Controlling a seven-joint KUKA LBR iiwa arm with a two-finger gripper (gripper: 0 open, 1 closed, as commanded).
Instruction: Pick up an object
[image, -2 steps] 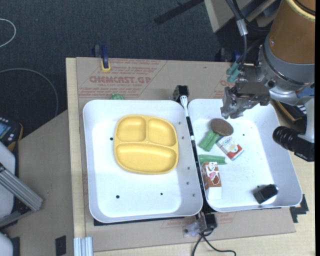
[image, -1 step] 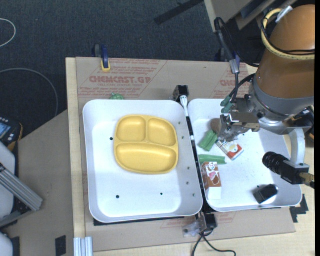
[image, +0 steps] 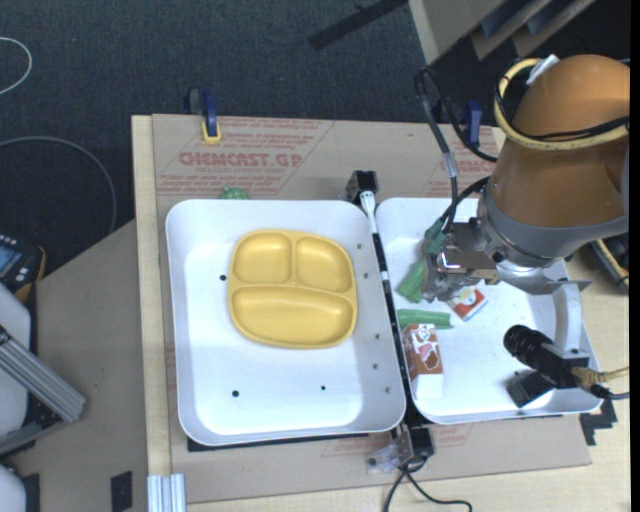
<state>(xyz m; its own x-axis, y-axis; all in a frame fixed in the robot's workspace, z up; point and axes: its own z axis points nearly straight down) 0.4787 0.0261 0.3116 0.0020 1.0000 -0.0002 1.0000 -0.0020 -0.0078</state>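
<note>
Hovering low over the right bin (image: 470, 400), my gripper (image: 447, 280) sits among green (image: 413, 283) and red-white packets (image: 468, 302), finger state I cannot tell, so next I need a clean close on 1.

Grey arm (image: 560, 190) with orange band, reaching from right, end effector (image: 445, 275) low, pointing down.

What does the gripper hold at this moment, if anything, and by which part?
It cannot be told. The gripper is low in the right bin among a green packet and a red-and-white packet, and nothing shows clearly between its fingers.
</note>
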